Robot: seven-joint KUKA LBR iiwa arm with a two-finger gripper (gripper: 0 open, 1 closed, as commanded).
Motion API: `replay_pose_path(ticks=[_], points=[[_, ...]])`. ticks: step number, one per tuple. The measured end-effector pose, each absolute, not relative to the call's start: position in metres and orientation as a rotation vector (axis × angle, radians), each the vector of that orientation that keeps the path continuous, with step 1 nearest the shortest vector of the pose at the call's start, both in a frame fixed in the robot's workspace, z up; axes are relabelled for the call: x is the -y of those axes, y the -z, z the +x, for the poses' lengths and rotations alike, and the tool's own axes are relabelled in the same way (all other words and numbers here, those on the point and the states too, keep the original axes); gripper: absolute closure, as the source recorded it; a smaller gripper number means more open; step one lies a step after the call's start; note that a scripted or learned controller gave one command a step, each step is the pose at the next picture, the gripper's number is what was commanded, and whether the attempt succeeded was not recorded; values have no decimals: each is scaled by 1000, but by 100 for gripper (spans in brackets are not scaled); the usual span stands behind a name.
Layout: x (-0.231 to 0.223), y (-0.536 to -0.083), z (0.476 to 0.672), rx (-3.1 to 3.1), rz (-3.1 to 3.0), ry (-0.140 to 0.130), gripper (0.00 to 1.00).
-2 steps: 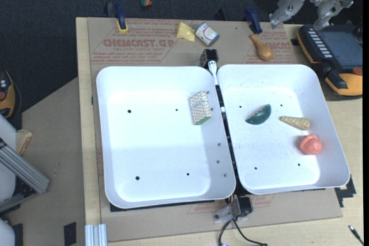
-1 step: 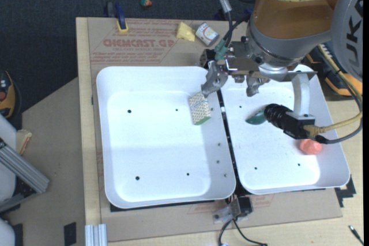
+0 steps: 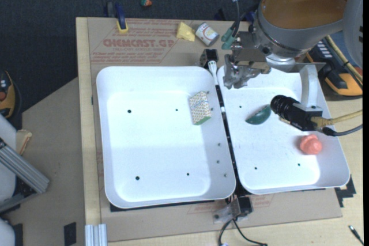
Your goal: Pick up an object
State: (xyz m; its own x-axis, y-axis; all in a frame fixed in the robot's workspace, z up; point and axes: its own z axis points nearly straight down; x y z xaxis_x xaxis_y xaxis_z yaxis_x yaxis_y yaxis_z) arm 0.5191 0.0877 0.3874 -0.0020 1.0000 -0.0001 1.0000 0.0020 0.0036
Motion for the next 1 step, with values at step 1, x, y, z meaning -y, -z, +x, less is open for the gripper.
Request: replay_pose_path(ticks=[1], points=[[-180,-281,476,-2237,2217,15,100]])
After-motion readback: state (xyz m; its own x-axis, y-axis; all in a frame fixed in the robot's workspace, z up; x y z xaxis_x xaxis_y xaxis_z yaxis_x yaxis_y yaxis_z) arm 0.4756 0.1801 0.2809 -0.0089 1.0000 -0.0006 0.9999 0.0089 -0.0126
